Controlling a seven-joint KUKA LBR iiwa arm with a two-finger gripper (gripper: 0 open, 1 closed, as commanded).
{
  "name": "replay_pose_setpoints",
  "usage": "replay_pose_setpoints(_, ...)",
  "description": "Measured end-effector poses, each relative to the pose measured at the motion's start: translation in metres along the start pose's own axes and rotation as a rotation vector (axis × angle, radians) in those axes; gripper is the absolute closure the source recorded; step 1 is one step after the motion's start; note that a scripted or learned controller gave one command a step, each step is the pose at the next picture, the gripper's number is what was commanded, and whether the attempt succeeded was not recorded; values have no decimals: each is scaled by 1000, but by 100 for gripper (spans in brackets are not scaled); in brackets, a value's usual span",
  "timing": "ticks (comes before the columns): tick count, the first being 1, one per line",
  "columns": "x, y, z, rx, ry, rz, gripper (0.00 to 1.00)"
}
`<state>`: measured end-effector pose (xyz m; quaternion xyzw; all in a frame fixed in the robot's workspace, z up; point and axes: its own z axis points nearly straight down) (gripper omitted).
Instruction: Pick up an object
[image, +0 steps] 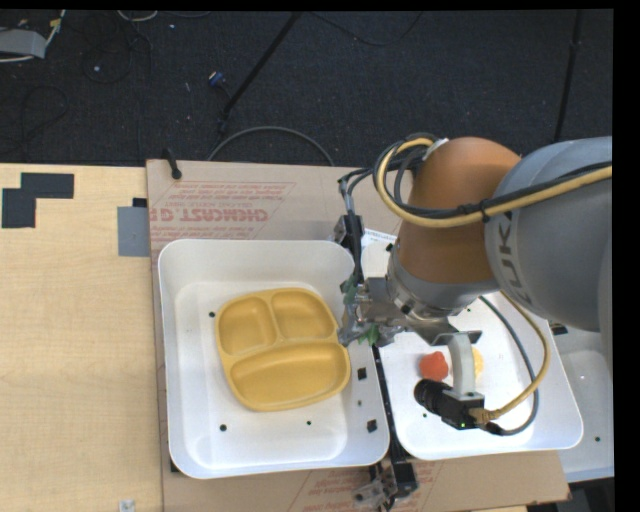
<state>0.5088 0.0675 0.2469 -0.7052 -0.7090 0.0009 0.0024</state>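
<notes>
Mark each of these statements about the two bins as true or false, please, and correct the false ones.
1. A yellow divided tray lies in the left bin. True.
2. The tray has five compartments. False: it has three, two small and one large.
3. A red object lies in the right bin. True.
4. The arm hangs over the left edge of the left bin. False: it is over the right bin, close to the divide between the bins.
5. Brown cardboard with printed red letters lies under the bins. True.
6. The tray stands on its edge. False: it lies flat, open side up.
</notes>
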Motion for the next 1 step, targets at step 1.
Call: replay_pose_setpoints(1, 44, -13, 18, 2, -1, 1, 100)
